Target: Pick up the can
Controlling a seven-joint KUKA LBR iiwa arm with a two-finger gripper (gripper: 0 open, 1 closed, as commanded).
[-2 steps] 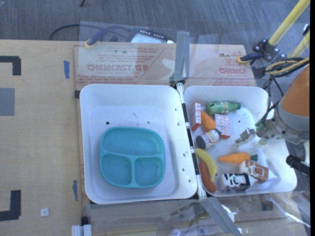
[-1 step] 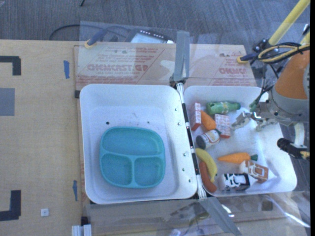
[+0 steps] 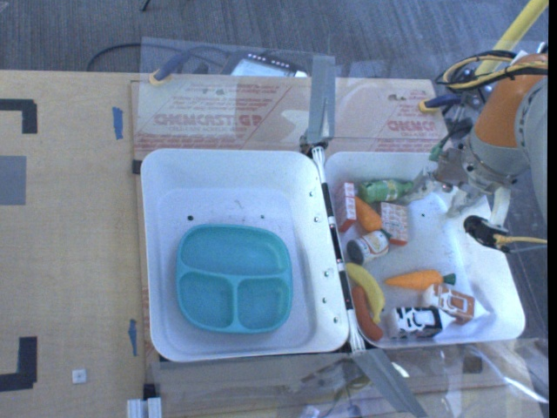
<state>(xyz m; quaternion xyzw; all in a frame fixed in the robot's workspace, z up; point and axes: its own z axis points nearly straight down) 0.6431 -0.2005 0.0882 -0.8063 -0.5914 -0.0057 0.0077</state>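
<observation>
Two white bins [image 3: 165, 233]: right holds can [image 3: 370, 246] beside banana [image 3: 369, 290], carrot [image 3: 418, 279]; jaws [image 3: 452, 181] state unclear.

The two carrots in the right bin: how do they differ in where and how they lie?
The upper carrot lies at a slant near the bin's left wall, packed against a small box; the lower carrot lies almost level in open floor at mid-bin. The lower carrot shows a green top at its right end; the upper shows none. Both are orange and lie flat.
</observation>
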